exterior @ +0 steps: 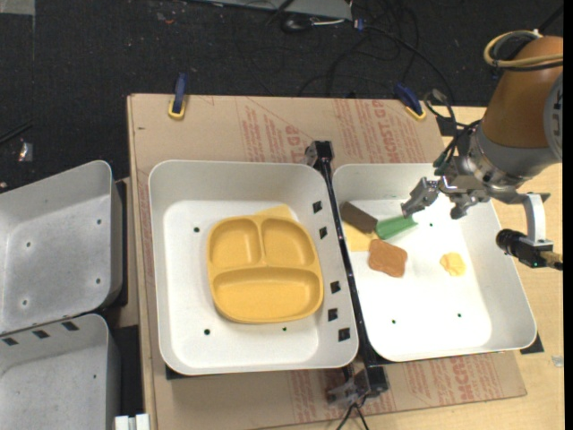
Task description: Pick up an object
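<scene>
Green cylindrical object, plastic-looking point(396, 227): lies tilted on the floor of the right white shallow bin point(501, 316), toward the bin's ten o'clock corner. It is the item nearest the tool, so it is judged the likeliest target of the pick.

Dark brown flat block point(360, 215): just beside the green piece, at its nine o'clock, against the divider between the bins.

Orange-brown lumpy piece, bread-like point(388, 258): at six o'clock of the green piece, near but apart.

Small yellow lump point(453, 263): at four o'clock, well apart.

Two-finger gripper point(437, 195): hangs at about two o'clock of the green piece, one grey finger point(417, 197) slanting down toward its upper end. Whether the jaws stand apart or together cannot be told from this angle; nothing is seen between them.

Yellow sectioned plastic tray point(265, 270): sits in the left white shallow bin point(179, 330), at nine o'clock of the group, filling most of its floor.

Cardboard-topped desk point(233, 128): carries both bins.
</scene>
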Tool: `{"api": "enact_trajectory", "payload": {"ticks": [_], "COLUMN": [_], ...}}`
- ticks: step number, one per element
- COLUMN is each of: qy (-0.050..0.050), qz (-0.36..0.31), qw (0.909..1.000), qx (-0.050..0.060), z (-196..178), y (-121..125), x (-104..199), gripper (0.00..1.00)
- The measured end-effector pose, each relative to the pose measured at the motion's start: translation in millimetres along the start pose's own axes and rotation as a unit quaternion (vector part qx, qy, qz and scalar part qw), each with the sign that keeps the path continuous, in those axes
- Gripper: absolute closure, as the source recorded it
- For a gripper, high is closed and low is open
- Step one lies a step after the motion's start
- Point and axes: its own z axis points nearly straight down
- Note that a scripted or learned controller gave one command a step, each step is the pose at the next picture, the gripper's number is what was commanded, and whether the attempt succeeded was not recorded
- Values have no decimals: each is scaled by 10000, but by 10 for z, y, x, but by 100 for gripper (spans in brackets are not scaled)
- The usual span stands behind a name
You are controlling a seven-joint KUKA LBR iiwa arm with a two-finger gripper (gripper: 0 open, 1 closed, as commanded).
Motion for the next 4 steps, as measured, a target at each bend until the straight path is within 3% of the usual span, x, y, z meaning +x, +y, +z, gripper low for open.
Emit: {"api": "enact_trajectory", "payload": {"ticks": [2, 3, 4], "qy": [2, -8, -12], "qz": [2, 8, -4], "qw": [10000, 10000, 10000], "qx": [-3, -37, -53], "z": [1109, 968, 443], "y": [-92, -76, 1], "x": [24, 17, -62], "gripper": [0, 100, 100]}}
